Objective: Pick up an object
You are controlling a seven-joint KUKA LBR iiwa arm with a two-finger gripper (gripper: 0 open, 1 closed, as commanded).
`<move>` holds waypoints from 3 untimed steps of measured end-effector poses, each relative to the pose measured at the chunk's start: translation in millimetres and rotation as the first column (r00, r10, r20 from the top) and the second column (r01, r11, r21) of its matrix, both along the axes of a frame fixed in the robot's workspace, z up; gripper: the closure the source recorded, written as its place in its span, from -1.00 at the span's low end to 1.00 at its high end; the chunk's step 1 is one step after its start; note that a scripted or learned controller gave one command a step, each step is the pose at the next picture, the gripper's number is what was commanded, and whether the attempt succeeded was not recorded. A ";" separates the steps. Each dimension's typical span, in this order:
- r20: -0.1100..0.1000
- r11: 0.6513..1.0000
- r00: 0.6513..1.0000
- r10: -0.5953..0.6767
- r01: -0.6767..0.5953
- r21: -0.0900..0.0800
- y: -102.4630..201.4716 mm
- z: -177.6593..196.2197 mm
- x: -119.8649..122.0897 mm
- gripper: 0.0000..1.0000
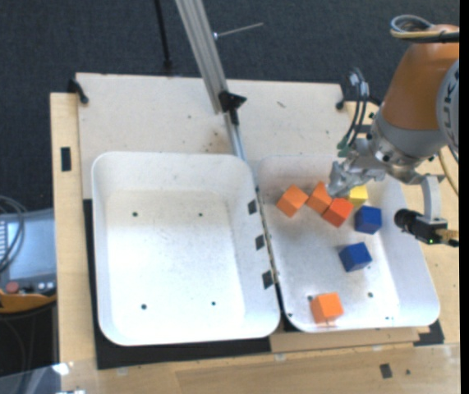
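Gripper [342,180] low over orange blocks [330,203], right bin [411,290].

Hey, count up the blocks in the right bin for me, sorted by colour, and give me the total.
Orange blocks: 3
Red-orange blocks: 1
Blue blocks: 2
Yellow blocks: 1, partly hidden by the gripper
Total: 7, all in the right bin
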State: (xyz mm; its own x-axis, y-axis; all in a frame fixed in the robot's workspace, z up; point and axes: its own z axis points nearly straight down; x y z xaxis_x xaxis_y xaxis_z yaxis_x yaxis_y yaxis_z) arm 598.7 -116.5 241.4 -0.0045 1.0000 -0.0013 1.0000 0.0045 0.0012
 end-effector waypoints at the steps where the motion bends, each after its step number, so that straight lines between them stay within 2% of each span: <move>1: -0.002 1.000 1.000 0.001 -0.001 0.001 48.7 -9.7 -19.4 1.00; 2: -0.002 1.000 1.000 0.002 -0.002 0.002 101.1 -16.8 -28.6 1.00; 3: -0.001 1.000 1.000 0.003 -0.003 0.004 152.0 -3.5 -45.2 1.00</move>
